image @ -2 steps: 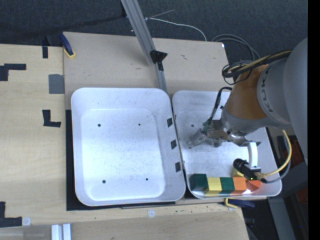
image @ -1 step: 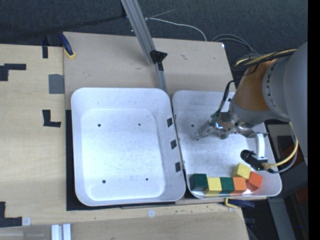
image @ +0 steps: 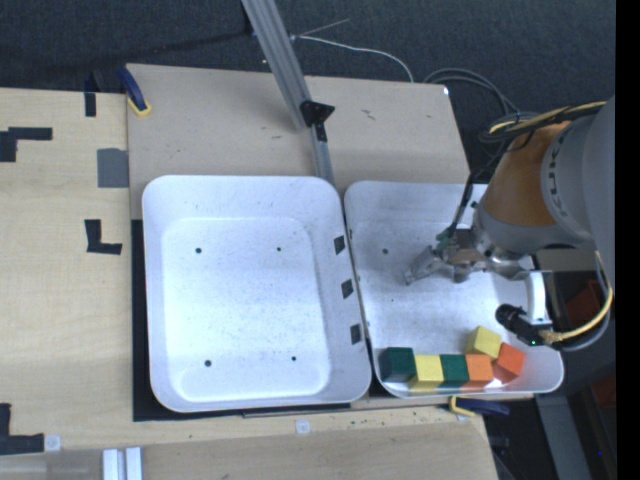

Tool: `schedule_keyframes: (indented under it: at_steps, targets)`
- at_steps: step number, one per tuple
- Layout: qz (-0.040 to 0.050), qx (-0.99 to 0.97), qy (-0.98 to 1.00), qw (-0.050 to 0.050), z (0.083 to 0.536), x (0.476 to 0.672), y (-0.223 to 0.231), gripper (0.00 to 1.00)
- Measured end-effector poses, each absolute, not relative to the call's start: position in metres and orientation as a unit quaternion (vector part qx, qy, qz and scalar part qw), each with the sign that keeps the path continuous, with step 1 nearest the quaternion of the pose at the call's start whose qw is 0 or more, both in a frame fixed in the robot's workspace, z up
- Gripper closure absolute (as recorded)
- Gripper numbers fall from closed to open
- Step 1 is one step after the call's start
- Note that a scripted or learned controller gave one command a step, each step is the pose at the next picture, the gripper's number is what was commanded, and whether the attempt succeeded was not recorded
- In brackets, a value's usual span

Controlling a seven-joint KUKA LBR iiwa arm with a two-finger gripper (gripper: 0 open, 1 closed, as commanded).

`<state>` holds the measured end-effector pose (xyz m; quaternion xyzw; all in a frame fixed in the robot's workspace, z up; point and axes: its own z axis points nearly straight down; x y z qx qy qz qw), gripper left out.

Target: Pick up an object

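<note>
Blocks (image: 450, 366) lie in a row along the right bin's (image: 400, 208) lower wall, lower right of the frame. Left bin (image: 160, 268) sits alongside. Gripper (image: 418, 271) hangs mid-bin, well above them in the frame, grasping nothing; whether its jaws are spread I cannot tell. Best to descend on the upper yellow block (image: 486, 341), since neighbours and wall crowd the others.

Grey metal pole (image: 283, 56) slanting across tan bench (image: 220, 118).

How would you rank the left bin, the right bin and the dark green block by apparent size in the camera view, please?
1. Left bin.
2. Right bin, partly covered by the arm.
3. Dark green block, smallest by far.
</note>
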<state>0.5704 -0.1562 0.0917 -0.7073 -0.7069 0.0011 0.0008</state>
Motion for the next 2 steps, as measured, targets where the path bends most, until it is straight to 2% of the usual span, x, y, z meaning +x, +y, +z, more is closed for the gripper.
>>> schedule_keyframes:
  at_steps: [1,2]
  targets:
    - [0.0018,-0.708,-0.706,0.002,0.104,0.530,-0.172,0.00]
    - [-0.0012,-0.707,-0.707,-0.002,0.188,0.504,-0.162,0.00]
